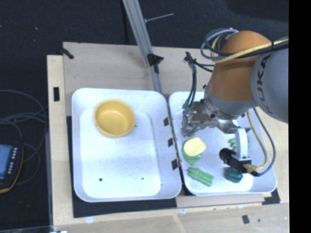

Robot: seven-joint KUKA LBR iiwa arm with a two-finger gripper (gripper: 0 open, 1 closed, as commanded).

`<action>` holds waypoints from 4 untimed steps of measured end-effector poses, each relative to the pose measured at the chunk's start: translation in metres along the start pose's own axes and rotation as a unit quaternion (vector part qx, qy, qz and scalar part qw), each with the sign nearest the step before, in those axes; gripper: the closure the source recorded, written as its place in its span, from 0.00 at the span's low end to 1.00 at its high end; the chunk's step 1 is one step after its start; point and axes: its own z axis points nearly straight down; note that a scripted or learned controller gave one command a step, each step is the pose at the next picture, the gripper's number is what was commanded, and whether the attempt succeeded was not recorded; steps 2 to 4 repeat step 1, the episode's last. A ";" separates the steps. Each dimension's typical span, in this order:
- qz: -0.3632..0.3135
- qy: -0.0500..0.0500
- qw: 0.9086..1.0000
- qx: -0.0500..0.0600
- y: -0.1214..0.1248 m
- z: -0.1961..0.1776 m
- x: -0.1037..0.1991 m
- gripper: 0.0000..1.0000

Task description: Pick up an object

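Note:
My gripper (187, 126) hangs over the left side of the right bin (265, 181), close to the divide between the two bins. Just below it in the view lies a pale yellow-green rounded object (194, 148), apart from the gripper. A green ridged object (200, 176) rests near the bin's front edge. A small teal object (233, 175) sits to the right of that. A light green piece (233, 142) shows partly behind the wrist bracket. The arm's orange band and grey body cover the back of the right bin.
The left bin (121, 178) holds a yellow bowl (114, 118) in its back left part. A slanted metal bar (141, 38) rises behind the bins. A handheld device (8, 163) lies off the bench at the far left.

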 end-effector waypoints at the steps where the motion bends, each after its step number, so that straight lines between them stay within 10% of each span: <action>1: 0.001 0.000 1.000 0.001 -0.010 0.018 0.056 1.00; 4: 0.001 0.000 1.000 0.001 -0.010 0.018 0.056 1.00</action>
